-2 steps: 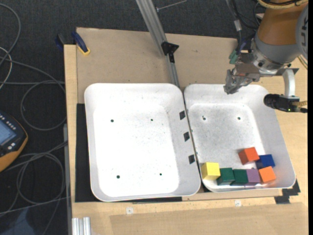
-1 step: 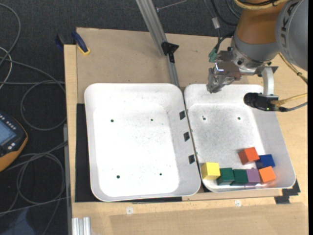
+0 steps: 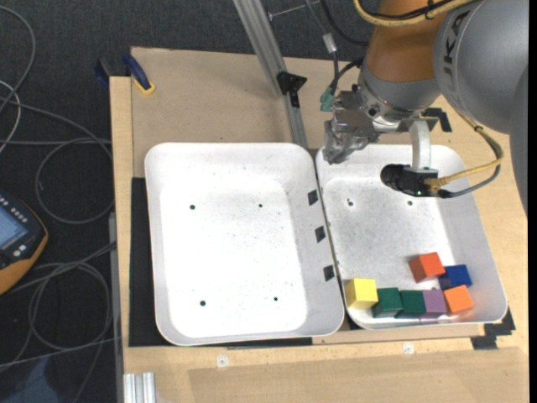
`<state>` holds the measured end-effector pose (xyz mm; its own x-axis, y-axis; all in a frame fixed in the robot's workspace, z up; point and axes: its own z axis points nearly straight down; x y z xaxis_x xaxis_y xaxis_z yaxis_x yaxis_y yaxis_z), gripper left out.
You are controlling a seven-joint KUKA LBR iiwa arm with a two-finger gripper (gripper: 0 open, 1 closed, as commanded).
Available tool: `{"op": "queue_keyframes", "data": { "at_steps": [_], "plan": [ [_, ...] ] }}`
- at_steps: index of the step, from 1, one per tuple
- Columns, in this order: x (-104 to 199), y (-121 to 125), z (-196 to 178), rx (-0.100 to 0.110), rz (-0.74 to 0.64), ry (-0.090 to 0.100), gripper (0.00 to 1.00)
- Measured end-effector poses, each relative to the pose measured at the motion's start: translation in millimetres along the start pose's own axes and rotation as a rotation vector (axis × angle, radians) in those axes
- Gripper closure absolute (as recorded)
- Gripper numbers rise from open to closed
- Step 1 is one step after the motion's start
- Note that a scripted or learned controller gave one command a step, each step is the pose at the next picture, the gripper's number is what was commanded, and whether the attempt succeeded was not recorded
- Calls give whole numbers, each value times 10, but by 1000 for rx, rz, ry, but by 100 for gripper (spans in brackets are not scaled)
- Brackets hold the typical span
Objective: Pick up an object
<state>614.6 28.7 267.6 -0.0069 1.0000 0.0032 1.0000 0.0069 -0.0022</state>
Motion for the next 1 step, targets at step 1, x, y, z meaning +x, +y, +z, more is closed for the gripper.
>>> {"op": "queue_keyframes", "data": {
  "at_steps": [1],
  "plan": [
    [533, 72, 94, -2, 0, -2, 100]
  ]
}}
